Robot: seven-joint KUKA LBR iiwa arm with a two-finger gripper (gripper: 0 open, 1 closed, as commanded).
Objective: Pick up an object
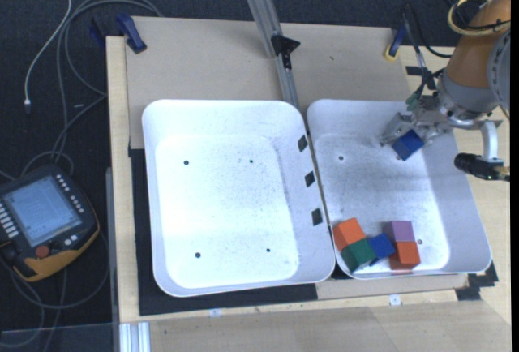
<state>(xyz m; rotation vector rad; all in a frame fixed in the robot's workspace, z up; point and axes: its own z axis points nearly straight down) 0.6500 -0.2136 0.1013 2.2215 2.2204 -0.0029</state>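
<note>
My gripper [408, 136] hangs over the back right part of the right bin [454, 204]. It is shut on a blue block [408, 147], which sits tilted between the grey fingers [392, 130] and seems lifted off the bin floor. Along the front edge of the same bin lies a cluster of blocks: an orange one [349, 232], a green one [359, 252], a second blue one [383, 246], a purple one [403, 230] and a red one [406, 255].
The left bin [162, 180] lies beside the right one, with black clips [309, 178] along the shared rim. A slanted aluminium rail [263, 10] rises at the back. A teach pendant [40, 216] and cables lie off the bench at the left.
</note>
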